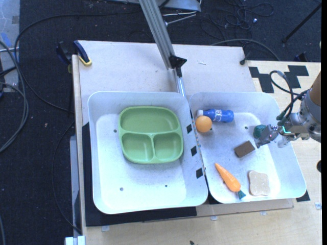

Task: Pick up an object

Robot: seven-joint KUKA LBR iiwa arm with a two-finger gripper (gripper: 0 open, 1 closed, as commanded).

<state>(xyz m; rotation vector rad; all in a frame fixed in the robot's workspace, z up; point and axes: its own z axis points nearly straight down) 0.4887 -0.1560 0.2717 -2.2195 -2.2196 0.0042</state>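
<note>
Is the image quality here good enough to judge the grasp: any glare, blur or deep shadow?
Camera view: lighting is even, with soft shadows and no harsh glare on the right bin; the carrot and orange ball read sharply; the gripper area by the teal object is small and slightly soft, so the grasp stays unclear.

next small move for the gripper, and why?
Probably ease down and left toward the brown block. The gripper sits at the right bin's right side beside a teal object, and nothing visibly sits between its fingers.
</note>
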